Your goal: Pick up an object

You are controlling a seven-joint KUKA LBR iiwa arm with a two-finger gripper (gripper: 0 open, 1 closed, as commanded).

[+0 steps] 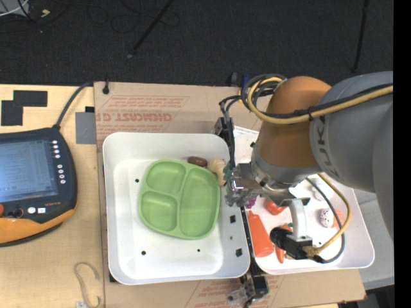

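KUKA arm (pixel 308 133) hangs low over seam between two white bins. Jaws' state: cannot tell, wrist hides them. Candidate objects: orange piece (pixel 260 233) in right bin (pixel 359 252), green divided plate (pixel 180 199) in left bin (pixel 122 236). Risk (judgement): descent clips shared bin walls, or closes on nothing; loose cables (pixel 321 249) may snag.
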